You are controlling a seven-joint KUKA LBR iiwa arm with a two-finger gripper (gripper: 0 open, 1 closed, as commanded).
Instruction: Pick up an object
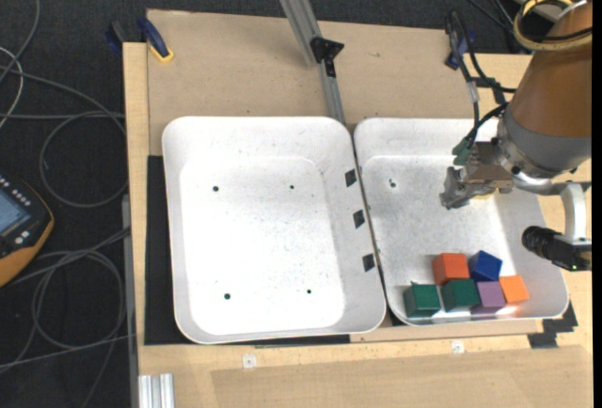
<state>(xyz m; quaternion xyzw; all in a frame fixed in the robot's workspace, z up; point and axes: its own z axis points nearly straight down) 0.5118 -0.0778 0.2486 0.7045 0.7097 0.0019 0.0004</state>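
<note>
Pincer (455, 196) hangs over the right bin (404, 148), toward its middle, well apart from the blocks; whether it is released or clenched I cannot tell. Orange (451, 264), blue (485, 263), green (424, 298), dark green (459, 291), purple (490, 293) and another orange block (514, 288) cluster at that bin's near edge, by the surface's (235, 68) near right corner.

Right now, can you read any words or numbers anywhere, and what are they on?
There are none I can read.
The handheld device at the left edge has a lit screen, but it is too small and blurred to read.
The blocks and both bins carry no writing.
</note>
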